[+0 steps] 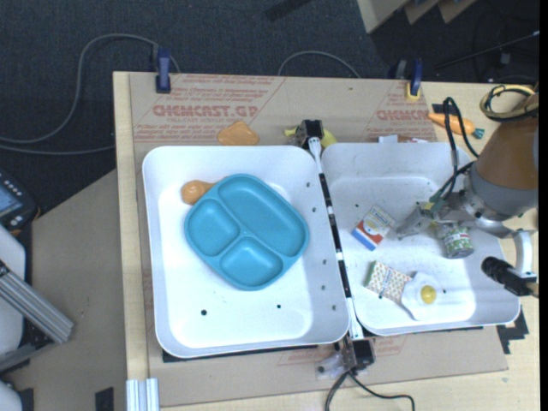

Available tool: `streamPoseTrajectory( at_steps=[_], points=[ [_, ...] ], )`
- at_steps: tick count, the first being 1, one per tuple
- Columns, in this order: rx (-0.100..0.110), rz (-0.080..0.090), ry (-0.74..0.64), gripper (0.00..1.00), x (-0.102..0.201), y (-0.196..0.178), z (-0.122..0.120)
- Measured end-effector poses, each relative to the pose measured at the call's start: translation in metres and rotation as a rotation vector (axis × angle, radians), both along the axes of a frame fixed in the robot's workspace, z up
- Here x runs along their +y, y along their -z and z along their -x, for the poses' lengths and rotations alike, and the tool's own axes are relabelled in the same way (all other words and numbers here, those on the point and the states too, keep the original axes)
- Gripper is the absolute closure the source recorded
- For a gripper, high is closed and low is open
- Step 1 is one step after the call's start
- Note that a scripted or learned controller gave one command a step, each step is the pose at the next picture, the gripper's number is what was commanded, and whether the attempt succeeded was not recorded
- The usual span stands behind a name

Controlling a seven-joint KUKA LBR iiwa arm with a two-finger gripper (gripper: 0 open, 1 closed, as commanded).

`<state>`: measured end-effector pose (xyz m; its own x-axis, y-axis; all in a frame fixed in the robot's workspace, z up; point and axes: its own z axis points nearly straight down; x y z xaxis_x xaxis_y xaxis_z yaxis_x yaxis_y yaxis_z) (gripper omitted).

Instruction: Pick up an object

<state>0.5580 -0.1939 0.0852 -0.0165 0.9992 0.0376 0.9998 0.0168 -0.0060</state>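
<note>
My gripper (425, 215) is down in the right bin (390, 168), near its middle, with the grey arm and its orange band (511, 157) coming in from the right. A small red, white and blue packet (372, 230) lies just left of the gripper, apart from it. A little greenish can (458, 244) rests just below and right of the gripper, beside the wrist. Nearer the front lie a checkered packet (388, 280) and a white toy fried egg with a yellow yolk (425, 296).
The left bin (163, 229) holds a blue divided plate (246, 230) with an orange piece (194, 192) at its upper left. Another orange piece (238, 133) lies on the bench behind the bins. Cables and a black part (505, 274) crowd the right edge.
</note>
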Motion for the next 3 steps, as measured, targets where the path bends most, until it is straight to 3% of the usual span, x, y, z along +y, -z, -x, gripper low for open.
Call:
streamPoseTrajectory(
  at_steps=[3],
  points=[
    [-0.006, 0.0, -0.002, 0.0, -0.0007, -0.0009, -0.0088]
  ],
)
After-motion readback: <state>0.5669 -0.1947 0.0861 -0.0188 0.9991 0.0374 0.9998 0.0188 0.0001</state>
